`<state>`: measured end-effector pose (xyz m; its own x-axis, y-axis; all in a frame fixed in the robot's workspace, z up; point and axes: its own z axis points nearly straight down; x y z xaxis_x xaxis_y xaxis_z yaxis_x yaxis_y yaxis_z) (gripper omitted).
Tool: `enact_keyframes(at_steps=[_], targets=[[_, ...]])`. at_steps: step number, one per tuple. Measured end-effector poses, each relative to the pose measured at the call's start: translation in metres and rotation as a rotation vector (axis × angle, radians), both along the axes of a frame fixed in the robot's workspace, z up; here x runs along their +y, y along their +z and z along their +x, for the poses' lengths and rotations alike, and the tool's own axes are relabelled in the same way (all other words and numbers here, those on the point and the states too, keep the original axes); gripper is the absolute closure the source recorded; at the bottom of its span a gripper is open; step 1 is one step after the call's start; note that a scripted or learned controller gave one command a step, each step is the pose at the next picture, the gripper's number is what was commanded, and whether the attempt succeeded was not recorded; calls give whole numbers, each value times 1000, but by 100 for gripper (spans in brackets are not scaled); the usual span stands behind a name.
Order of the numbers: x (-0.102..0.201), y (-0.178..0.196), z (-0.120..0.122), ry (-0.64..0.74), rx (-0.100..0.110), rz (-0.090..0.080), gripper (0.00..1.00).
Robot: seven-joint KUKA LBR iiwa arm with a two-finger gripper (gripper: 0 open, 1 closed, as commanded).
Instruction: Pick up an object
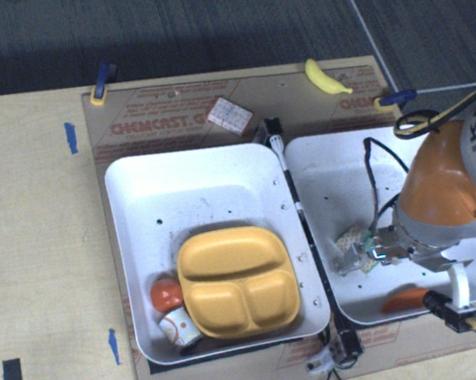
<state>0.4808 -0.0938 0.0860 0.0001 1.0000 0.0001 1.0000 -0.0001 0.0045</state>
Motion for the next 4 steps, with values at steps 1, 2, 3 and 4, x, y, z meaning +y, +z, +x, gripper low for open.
enact_keyframes(at_steps=[1,2,3,4], targets=[[1,0,0,-1,-1,-1,0],[1,0,0,0,-1,0,0],[0,0,0,0,-1,0,0],[1,0,0,-1,-1,-1,0]])
